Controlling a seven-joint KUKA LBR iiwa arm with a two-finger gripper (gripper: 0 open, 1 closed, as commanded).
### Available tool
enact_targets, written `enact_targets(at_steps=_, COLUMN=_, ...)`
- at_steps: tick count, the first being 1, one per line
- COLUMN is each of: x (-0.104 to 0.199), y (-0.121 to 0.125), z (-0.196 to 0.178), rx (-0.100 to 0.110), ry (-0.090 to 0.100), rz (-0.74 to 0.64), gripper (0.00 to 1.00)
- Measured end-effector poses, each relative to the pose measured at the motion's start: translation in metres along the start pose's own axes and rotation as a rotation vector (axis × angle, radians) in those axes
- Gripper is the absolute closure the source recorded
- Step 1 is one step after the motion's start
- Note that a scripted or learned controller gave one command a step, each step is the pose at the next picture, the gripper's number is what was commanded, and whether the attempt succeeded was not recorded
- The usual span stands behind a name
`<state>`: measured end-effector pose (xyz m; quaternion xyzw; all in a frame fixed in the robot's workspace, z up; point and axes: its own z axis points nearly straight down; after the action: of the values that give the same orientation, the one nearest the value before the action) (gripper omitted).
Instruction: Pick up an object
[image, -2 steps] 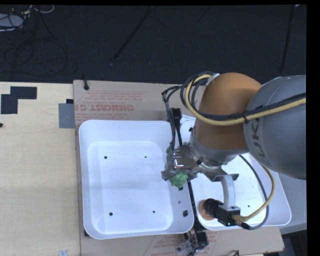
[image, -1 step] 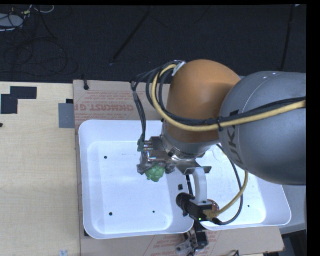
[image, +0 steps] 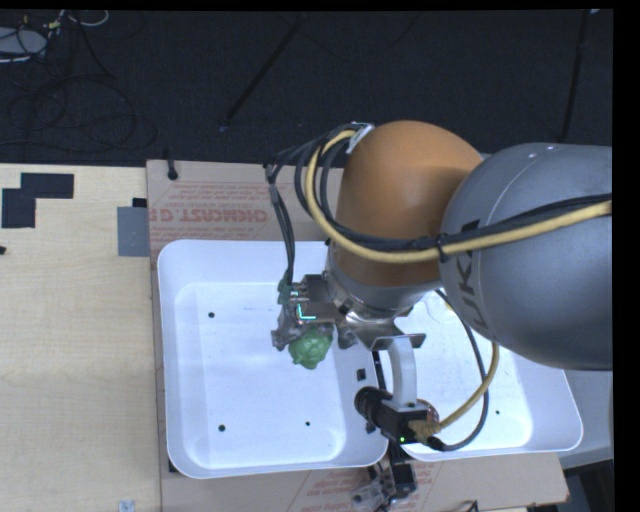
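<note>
Large grey arm (image: 520, 250) with orange band reaching across two white bins (image: 190, 300) from the right, gripper (image: 300, 335) low near the left bin's right edge, fingers hidden, grasp impossible to tell, small green lump (image: 311, 347) just beneath it.

lump (image: 311, 347) in left bin (image: 200, 400) (near its right wall), arm (image: 420, 240) above

arm (image: 520, 260): cut off right | right bin (image: 540, 420): mostly hidden by arm
</note>
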<state>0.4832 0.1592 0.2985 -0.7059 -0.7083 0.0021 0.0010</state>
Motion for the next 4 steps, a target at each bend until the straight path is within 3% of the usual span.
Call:
enact_targets(at_steps=1, x=-0.056, y=-0.009, z=0.072, rx=0.007, ry=-0.002, rz=0.009, gripper=0.00)
enact_targets(at_steps=2, x=0.039, y=-0.007, z=-0.114, rx=-0.018, ry=0.010, rz=-0.008, gripper=0.00)
enact_targets(at_steps=3, x=0.087, y=-0.008, z=-0.208, rx=-0.011, ry=0.006, rz=-0.003, gripper=0.00)
enact_targets(at_steps=4, x=0.086, y=-0.009, z=-0.211, rx=0.003, ry=-0.003, rz=-0.008, gripper=1.00)
